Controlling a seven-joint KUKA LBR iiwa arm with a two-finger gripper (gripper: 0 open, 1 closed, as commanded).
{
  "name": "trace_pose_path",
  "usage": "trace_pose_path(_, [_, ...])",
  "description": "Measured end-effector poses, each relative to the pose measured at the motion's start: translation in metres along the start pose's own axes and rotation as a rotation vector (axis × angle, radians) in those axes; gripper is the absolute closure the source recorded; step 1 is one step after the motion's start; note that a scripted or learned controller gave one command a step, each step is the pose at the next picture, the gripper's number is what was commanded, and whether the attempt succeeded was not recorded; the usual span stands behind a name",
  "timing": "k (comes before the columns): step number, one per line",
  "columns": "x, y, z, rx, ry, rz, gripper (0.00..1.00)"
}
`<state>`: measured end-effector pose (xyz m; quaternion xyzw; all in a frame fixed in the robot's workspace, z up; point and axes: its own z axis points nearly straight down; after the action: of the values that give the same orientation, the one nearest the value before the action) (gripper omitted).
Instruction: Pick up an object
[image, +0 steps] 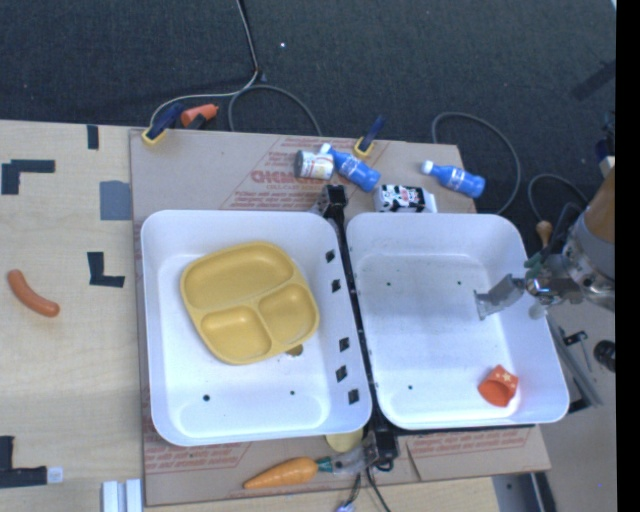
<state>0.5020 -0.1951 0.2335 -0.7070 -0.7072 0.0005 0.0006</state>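
One obj sits in the right bin (430, 240): a small orange piece (499, 386), close to the bin's front right corner, just off the front and right walls. That's our likely target.

We have the gripper (492, 298) over the right bin near its right wall, well back from the orange piece and not touching it. We can't tell whether it's spread or pressed together from this angle; nothing shows between the tips.

To do this step well, we judge the approach shld come fwd along the right wall, then straight down centred on the piece, w/ enough clearance from both walls so neither tip catches the rim. A corner pick is tight; aligning the closing axis diagonal to the corner prob helps.

Left bin (160, 300) holds a yellow divided plate (250, 300), near its back. Outside the bins, past their front edge, lies a carrot (280, 473); blue bottles (455, 179) lie behind the back edge.
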Motion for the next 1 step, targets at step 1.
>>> trace_pose_path(1, [-0.0307, -0.0195, 0.0178, 0.001, -0.002, 0.004, 0.0])
